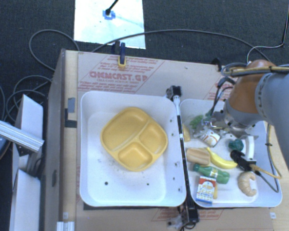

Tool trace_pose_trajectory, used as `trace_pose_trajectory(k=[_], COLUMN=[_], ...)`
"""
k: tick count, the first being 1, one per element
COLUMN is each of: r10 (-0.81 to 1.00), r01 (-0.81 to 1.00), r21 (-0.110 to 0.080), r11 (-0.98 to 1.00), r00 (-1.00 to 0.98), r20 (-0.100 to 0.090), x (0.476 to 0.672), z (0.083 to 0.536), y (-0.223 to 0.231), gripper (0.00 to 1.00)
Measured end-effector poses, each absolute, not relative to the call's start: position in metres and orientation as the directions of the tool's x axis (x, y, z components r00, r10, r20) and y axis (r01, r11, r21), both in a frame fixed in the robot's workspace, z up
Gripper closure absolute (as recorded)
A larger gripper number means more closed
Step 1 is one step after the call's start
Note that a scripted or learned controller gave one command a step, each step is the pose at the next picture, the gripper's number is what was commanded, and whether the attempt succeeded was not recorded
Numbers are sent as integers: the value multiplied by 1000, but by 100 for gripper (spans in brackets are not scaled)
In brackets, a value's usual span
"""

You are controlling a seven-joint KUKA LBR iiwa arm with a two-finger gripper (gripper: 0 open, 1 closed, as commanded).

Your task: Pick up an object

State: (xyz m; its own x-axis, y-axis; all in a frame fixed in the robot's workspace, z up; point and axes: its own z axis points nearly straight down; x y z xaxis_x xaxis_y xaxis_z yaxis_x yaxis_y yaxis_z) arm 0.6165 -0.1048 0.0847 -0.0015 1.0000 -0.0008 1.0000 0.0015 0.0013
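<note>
My gripper (pixel 211 127) is low over the far part of the right bin (pixel 271 193). Its tip is right above a small white can (pixel 211 138), and a green leafy toy (pixel 197 121) lies just to its left. A tan bread roll (pixel 197 155), a yellow banana (pixel 222 161), a green bottle (pixel 212 173), a croissant (pixel 247 184), a small printed carton (pixel 206 189) and a teal piece (pixel 236 143) lie nearer in the same bin. I see nothing lifted off the bin floor.
The left bin (pixel 96 183) holds a yellow divided plate (pixel 134 138). A black strip (pixel 181 139) runs along the divide between the bins. The grey arm with its orange band (pixel 246 92) covers the right bin's far right corner.
</note>
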Motion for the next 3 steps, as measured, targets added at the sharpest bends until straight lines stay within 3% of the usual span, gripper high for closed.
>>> trace_pose_trajectory(k=[1, 2, 3], r10=[1000, 1000, 1000], r01=[1000, 1000, 1000], r21=[3, 2, 4], r11=[4, 1, 2], r00=[-4, -1, -2], r20=[0, 0, -1], x=[660, 626, 627], z=[85, 85, 96], y=[-93, -89, -89], gripper=[0, 0, 100])
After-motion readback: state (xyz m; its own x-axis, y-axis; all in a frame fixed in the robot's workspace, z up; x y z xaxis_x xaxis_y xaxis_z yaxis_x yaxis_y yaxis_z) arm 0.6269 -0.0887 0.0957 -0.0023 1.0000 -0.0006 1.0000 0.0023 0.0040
